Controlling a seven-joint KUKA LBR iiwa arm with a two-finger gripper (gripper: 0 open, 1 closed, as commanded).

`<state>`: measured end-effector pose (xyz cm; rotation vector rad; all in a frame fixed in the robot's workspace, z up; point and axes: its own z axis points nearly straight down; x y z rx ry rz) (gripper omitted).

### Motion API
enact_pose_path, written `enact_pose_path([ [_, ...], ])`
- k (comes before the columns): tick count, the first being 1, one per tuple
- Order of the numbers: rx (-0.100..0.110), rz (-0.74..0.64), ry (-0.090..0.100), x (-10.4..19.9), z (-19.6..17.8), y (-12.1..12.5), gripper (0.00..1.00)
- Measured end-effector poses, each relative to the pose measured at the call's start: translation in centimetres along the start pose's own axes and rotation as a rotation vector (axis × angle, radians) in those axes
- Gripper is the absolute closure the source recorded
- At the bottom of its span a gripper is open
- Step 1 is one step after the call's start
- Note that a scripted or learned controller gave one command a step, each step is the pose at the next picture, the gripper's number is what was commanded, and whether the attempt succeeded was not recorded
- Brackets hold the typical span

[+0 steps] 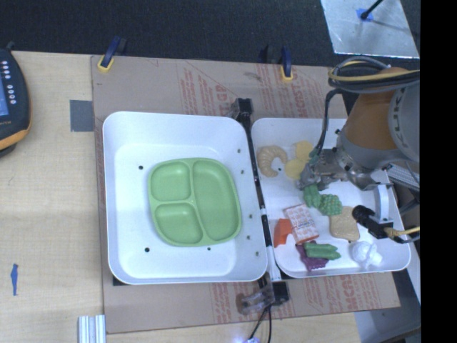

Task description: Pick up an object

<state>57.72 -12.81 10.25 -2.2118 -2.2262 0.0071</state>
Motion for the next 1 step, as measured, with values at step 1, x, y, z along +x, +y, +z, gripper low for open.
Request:
enact_pose_path([
  [1, -0.016, -0.004, 0.001, 5.43, -9.67, 5.41, 1.0],
])
